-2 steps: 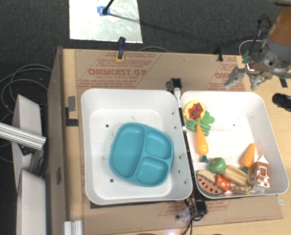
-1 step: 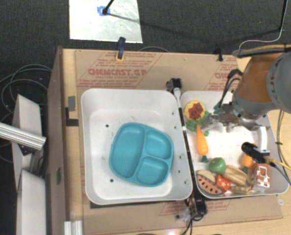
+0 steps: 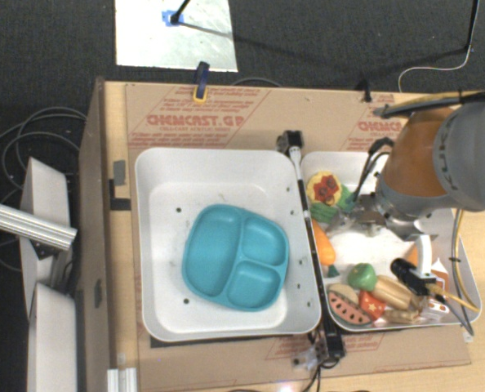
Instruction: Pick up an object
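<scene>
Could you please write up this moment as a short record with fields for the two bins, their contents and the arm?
left bin: holds a blue divided plate, lying flat
right bin: holds a pile of toy food, including an orange carrot by the divider and a green round piece
arm: reaches in from the right, over the right bin
gripper: low in the right bin near the food; finger state unclear
grasp: none visible

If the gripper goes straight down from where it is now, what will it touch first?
Probably the bare white floor of the right bin, beside the green toy. The gripper hangs just right of it, but depth is unclear from this slant.
</scene>
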Robot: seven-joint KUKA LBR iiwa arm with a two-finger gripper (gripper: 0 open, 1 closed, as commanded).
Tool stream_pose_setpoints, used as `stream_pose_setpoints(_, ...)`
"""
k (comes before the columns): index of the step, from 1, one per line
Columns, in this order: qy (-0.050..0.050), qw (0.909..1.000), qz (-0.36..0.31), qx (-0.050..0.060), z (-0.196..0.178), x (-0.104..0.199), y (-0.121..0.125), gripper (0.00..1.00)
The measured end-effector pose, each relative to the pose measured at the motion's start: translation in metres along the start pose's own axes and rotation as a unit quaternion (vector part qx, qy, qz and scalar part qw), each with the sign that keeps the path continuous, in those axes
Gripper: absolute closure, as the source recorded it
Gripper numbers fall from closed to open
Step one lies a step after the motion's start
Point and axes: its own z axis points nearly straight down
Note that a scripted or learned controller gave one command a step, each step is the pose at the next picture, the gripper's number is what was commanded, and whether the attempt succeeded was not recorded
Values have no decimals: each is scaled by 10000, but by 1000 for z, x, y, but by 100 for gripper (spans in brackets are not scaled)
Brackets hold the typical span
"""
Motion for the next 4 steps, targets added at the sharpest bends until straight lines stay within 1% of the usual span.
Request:
stream_pose_setpoints(1, 3, 10000, -33, -26, -2, 5, 52, 0)
stream_pose_setpoints(2, 7, 10000, -27, -20, -12, 4, 51, 100)
stream_pose_setpoints(3, 8, 10000, -27, -17, -12, 4, 50, 0)
stream_pose_setpoints(4, 3, 10000, -26, 25, -2, 10, 101, 0)
